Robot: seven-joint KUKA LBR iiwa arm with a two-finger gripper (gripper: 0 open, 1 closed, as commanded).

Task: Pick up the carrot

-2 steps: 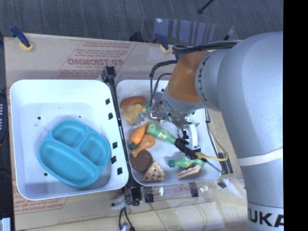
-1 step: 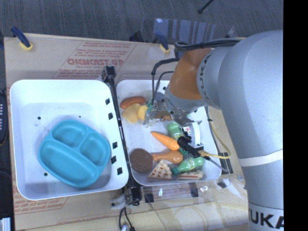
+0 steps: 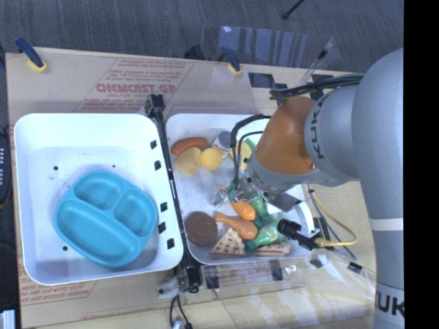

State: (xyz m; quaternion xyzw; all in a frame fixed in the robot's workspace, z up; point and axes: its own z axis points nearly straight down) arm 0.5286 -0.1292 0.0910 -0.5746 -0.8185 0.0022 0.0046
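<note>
Arm (image 3: 357,142): mine; grey, with an orange band (image 3: 285,142) above the wrist; it comes in from the right and bends down over the right bin.
Hand (image 3: 241,196): low in the right bin, under the orange band, down among the toy foods; whether it is apart or together I cannot tell, since my own wrist covers it.
Carrot (image 3: 244,210): orange, lying in the lower middle of the right bin, just beside my hand; whether I am touching it I cannot tell.
Right bin (image 3: 180,125): shallow and white; crowded with food pieces along its near half.
Sausage (image 3: 188,144): reddish brown, near the bin's upper left corner, well apart from my hand.
Yellow pieces (image 3: 199,160): two of them side by side, just below the sausage.
Brown round (image 3: 202,228): flat and dark, at the bin's lower left.
Drumstick (image 3: 237,225): tan, lying between the brown round and the green things.
Pizza slice (image 3: 228,242): a pale wedge at the bin's near edge, just beside the brown round.
Green pieces (image 3: 264,235): low right in the bin, partly under my wrist; their kind is unclear.
Left bin (image 3: 41,132): white, beside the right bin.
Blue plate (image 3: 106,216): three compartments, lying tilted in the left bin.
Table (image 3: 123,81): covered with printed brown cardboard under both bins.
</note>
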